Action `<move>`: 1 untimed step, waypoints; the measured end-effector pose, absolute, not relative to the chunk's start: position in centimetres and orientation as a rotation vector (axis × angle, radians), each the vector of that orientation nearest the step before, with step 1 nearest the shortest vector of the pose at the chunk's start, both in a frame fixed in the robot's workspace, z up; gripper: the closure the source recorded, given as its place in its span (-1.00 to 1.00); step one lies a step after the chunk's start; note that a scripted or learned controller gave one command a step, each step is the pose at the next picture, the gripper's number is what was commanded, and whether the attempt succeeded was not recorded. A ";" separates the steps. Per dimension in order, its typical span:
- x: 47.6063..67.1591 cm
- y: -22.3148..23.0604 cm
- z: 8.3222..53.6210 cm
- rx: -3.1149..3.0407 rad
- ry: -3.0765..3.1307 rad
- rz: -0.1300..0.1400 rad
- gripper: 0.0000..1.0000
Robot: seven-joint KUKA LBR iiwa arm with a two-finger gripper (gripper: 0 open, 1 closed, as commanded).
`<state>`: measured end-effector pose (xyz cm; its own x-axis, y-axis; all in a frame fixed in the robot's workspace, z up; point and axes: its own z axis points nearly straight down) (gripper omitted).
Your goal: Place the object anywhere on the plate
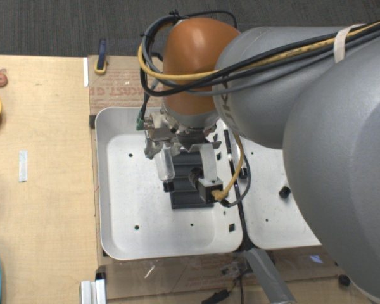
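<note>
Wooden bench [44, 138], blue clamp [102, 54], gripper [172, 160] above left bin [123, 192].

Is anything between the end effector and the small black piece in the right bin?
Only the bins' adjoining rims. The end effector hangs over the left bin; the small black piece lies in the right bin, whose far side the arm hides.

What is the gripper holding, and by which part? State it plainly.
It cannot be told. The gripper hangs over the left bin, and the arm hides what lies under it.
</note>
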<state>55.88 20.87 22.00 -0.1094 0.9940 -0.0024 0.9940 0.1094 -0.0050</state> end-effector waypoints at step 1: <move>55.9 20.8 22.0 -2.096 -2.338 0.008 -1.00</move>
